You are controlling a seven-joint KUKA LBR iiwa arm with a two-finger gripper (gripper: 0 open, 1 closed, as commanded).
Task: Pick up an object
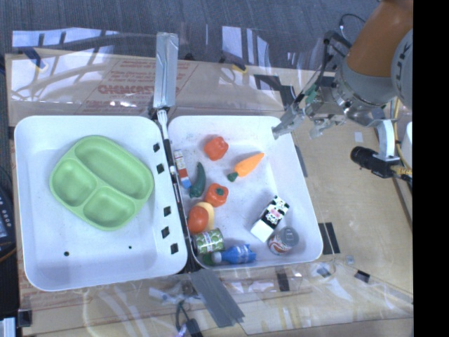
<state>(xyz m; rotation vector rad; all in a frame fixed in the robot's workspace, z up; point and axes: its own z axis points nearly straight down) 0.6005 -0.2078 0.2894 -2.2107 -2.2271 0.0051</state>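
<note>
The right bin [295, 181] holds several small items: an orange pepper [217, 147], a carrot [247, 165], a dark green cucumber [199, 179], a tomato [216, 194], a yellow-red fruit [200, 216], a green can [208, 241], a blue bottle [235, 255], a black-and-white carton [271, 218] and a red-and-silver can [283, 240]. My gripper [285, 126] hangs over the bin's far right corner, above and to the right of the carrot. It holds nothing that I can see.
The left bin [42, 258] carries a green divided plate [102, 181]. A small striped tube [181, 168] lies against the wall between the bins. The arm's orange band [379, 34] and cabling [375, 161] sit over the bench at the right.
</note>
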